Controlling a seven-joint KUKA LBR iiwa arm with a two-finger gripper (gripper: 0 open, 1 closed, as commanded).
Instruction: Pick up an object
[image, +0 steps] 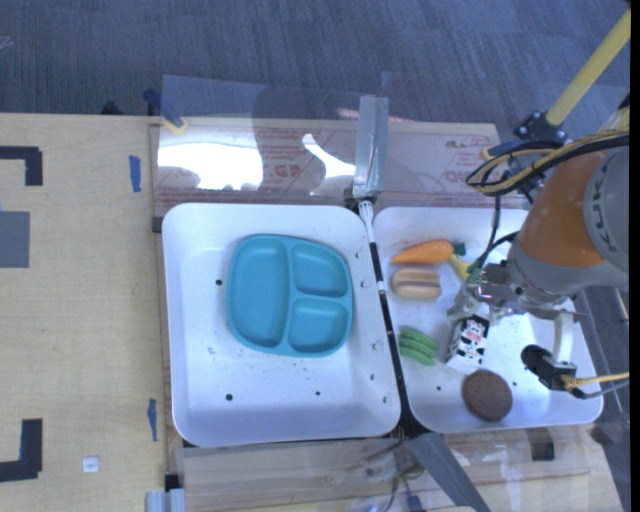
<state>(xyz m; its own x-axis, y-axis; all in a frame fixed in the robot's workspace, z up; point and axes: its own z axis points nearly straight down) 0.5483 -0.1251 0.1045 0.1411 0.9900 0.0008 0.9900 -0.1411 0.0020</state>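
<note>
Below gripper (470, 322), white patterned object (466, 342) touching, grip state unclear, brown lump (487, 394) near.

Right bin (590, 405) crowded; blue tray (290, 294) fills left

Blue divided plate (290, 295) sits mid left bin (190, 390). Right bin (590, 400), next to it, holds a carrot (425, 251) at top, hot dog bun (416, 284) just below the carrot, green pea pod (420, 345) lower, brown round thing (487, 394) near the front edge. Gripper (470, 330) hangs over a black-and-white item (466, 343), right of the pea pod. Wooden bench (80, 300) left of the bins.
</note>
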